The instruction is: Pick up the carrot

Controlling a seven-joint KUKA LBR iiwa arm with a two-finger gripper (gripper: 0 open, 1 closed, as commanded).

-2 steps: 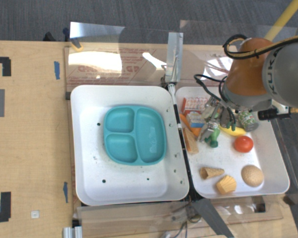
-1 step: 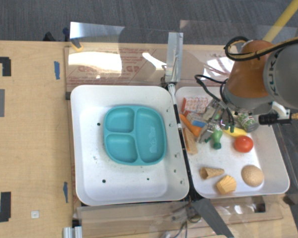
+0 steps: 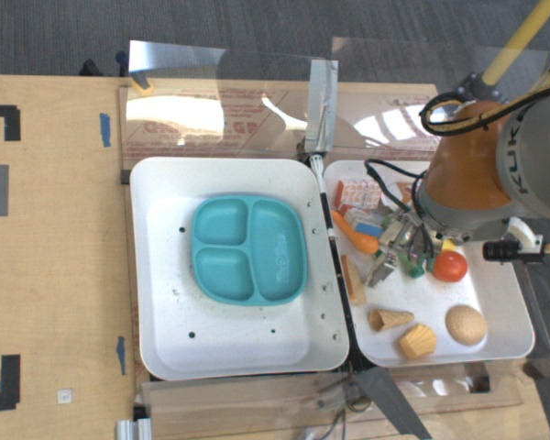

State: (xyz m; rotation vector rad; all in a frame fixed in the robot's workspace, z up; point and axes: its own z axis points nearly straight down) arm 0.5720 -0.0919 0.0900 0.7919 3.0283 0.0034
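Carrot point(image 3: 357, 234) is lying in the right bin point(image 3: 504, 337), near its left wall, w/ the orange body pointing up-left and down-right at a slant. Its lower end is sitting just beside the gripper point(image 3: 385, 262), but I cannot tell if they are touching. The gripper is hanging low over the bin's upper middle, reaching down-left from the grey arm w/ orange band point(image 3: 467, 168), which is coming in from the right side. The two metal fingers point(image 3: 379, 273) are standing apart, approx. in a narrow V, and nothing is sitting between them. Behind the carrot, a red-white packet point(image 3: 357, 193) and a blue item point(image 3: 353, 216) are lying close to the bin's top-left corner. A red tomato point(image 3: 450, 266) is resting to the right of the gripper, w/ a small green piece point(image 3: 415, 266) and a yellow piece point(image 3: 448, 243) just beside it. Lower in the same bin, a tan cone-like piece point(image 3: 390, 319), a yellow-orange block point(image 3: 418, 341) and a beige round thing like an egg point(image 3: 466, 324) are lying near the front wall. A thin tan stick point(image 3: 351, 279) is lying along the left wall. The left bin point(image 3: 165, 337) is holding a teal divided plate point(image 3: 249, 250) w/ three compartments, approx. in its middle.
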